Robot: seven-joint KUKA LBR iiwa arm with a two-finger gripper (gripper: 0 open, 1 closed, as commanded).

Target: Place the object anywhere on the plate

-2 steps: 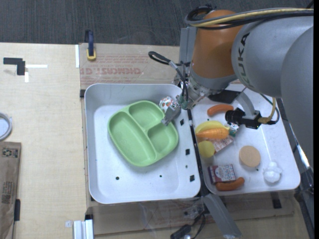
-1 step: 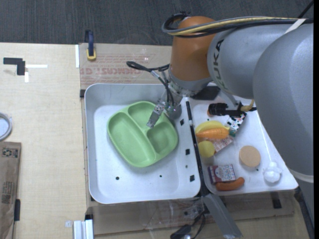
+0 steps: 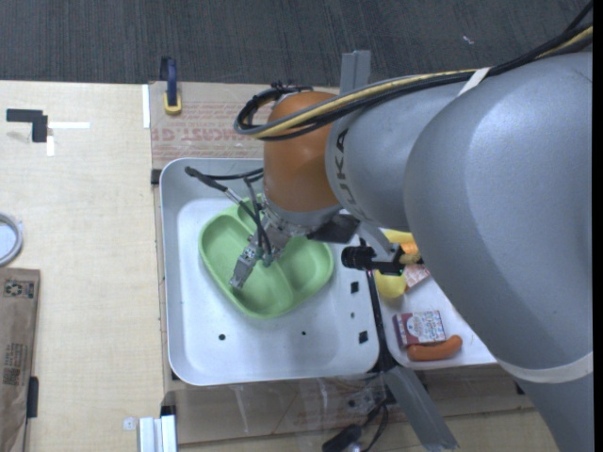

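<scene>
Dark carpet is running along the far side of the room, beyond a pale wooden bench (image 3: 75,205) bearing two white bins. We are hovering our gripper (image 3: 247,269) over the green plate (image 3: 268,266) in the left bin (image 3: 188,328); whether it is grasping anything we cannot tell. We are judging the likely objects to be those in the right bin (image 3: 471,354): a sausage (image 3: 435,347), a small packet (image 3: 421,326) and something yellow (image 3: 394,281). They are looking light and toy-like, probably smooth and slippery, best pinched across their narrow middles. Room around the plate is seeming tight.
</scene>
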